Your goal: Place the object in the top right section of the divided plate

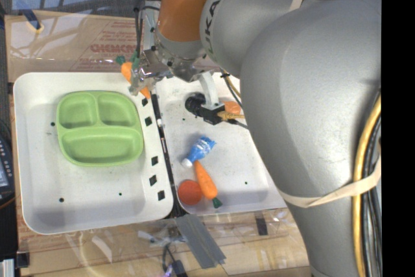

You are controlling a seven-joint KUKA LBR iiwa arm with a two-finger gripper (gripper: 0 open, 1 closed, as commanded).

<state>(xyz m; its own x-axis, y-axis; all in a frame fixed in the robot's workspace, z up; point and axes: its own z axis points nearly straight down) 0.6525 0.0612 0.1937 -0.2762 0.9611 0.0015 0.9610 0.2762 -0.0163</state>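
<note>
Camera view: tool (139, 78) hangs over the top right corner of the left bin (29, 159); cannot tell if it is wide, narrow or holding. Small orange-and-green piece (125, 69) sits right against the tool, off the plate. Green divided plate (100, 128) lies in the left bin, just beside the tool. Right bin (243, 162) holds a blue-white bottle (200, 150), a carrot (206, 181) and a red ball (189, 192).
</note>
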